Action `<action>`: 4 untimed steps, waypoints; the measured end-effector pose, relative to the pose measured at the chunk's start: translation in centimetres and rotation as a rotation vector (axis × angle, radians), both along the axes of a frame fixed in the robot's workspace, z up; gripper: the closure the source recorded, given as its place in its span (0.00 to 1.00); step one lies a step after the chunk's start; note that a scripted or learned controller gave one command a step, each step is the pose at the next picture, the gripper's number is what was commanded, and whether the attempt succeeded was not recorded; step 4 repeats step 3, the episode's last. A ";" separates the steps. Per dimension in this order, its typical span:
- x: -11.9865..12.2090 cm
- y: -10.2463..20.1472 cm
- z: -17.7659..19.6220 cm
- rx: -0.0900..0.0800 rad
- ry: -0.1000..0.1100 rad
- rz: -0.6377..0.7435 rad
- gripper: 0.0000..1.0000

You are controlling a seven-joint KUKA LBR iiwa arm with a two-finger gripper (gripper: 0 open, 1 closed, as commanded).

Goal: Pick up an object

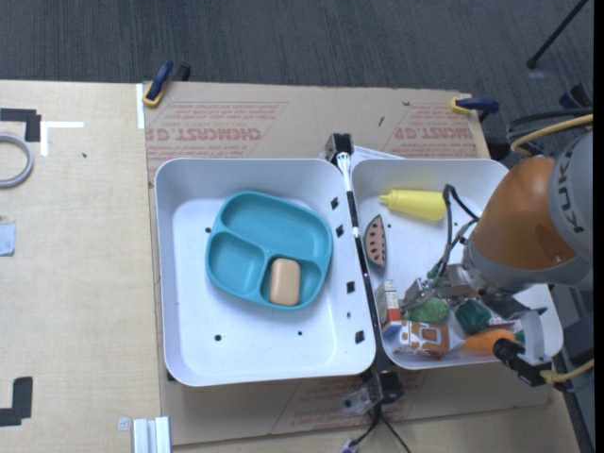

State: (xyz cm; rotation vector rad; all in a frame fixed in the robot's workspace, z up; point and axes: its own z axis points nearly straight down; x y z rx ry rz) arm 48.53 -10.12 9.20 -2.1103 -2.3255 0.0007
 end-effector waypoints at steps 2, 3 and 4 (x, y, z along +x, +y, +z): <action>-0.7 -2.7 24.4 -0.003 -0.004 0.050 1.00; -0.7 1.8 20.0 -0.001 -0.002 0.405 1.00; -0.7 1.8 20.0 -0.001 -0.002 0.405 1.00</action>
